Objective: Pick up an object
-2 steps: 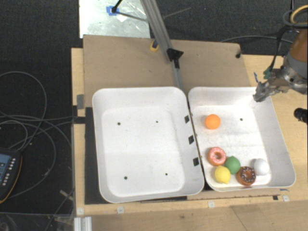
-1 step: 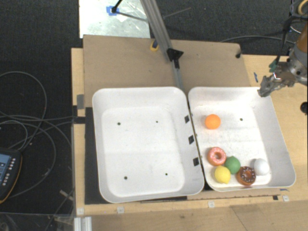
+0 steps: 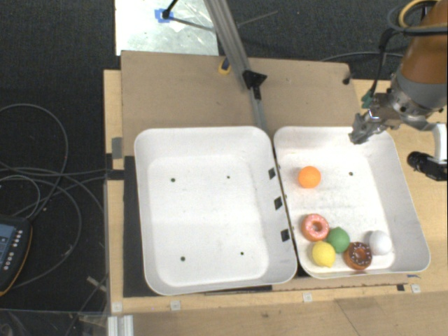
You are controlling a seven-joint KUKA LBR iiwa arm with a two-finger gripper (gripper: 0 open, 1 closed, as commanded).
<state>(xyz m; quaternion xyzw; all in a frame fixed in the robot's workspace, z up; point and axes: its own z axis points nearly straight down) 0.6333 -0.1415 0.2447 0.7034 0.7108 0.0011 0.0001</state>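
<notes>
The right bin (image 3: 392,187) holds several small items. An orange ball (image 3: 309,177) lies alone near the bin's middle. Along the near edge cluster a pink-iced doughnut (image 3: 315,227), a green ball (image 3: 339,239), a yellow lemon (image 3: 323,254), a chocolate doughnut (image 3: 359,256) and a white ball (image 3: 380,242). My gripper (image 3: 362,133) hangs over the far right corner of this bin, well away from all the items, with nothing seen in it. Its fingers are too small and dark to read.
The left bin (image 3: 210,208) sits beside the right one, with black clips (image 3: 277,203) along the shared edge. A slanted grey pole (image 3: 231,33) crosses the brown board behind the bins. Cables lie on the floor at left.
</notes>
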